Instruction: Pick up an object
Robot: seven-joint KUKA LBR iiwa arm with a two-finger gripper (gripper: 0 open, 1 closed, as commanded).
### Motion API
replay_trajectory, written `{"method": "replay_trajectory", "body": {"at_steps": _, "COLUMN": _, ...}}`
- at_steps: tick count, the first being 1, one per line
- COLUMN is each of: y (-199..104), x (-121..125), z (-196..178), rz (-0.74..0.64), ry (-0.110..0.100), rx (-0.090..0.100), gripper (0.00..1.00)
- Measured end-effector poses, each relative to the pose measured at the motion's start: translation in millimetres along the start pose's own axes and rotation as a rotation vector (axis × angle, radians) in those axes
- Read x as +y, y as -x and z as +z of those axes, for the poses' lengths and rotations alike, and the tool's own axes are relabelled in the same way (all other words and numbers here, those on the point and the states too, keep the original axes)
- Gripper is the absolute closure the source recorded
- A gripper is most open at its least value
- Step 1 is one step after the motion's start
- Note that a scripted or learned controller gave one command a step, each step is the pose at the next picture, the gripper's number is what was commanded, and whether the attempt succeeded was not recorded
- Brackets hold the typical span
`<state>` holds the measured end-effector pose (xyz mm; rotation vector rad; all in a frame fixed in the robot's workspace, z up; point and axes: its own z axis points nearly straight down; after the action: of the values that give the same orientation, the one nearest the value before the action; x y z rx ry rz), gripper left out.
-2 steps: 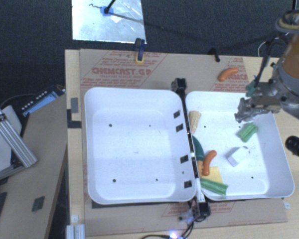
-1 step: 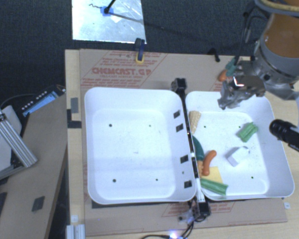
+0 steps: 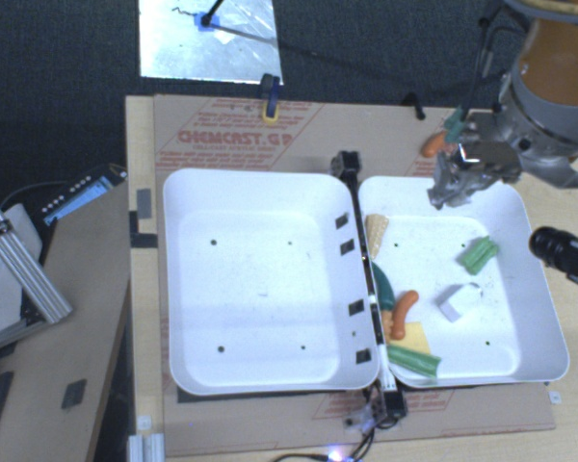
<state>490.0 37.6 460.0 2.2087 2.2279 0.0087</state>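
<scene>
Nearby, green block (image 3: 479,255) beside white block (image 3: 455,302)

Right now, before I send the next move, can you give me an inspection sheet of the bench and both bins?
Surface: bench board bears the left bin and the right bin side by side.
Job's things: in the right bin, a green ridged piece, white block, orange sausage-shaped piece, yellow flat piece, green strip, tan cone, dark green piece by the divider.
Clutter: foil sheet beyond the bench; yellow-and-blue clamp.
Grippers: pincer above the right bin's far rim; nothing seen held.
Cables: black cable along the arm.
Surroundings: dark carpet; aluminium frame at left.
</scene>
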Motion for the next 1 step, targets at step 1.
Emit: {"method": "replay_trajectory", "body": {"at_steps": 1, "y": 0.0, "x": 0.7, "z": -10.9, "rz": -0.005, "ry": 0.002, "rx": 0.000, "gripper": 1.00}}
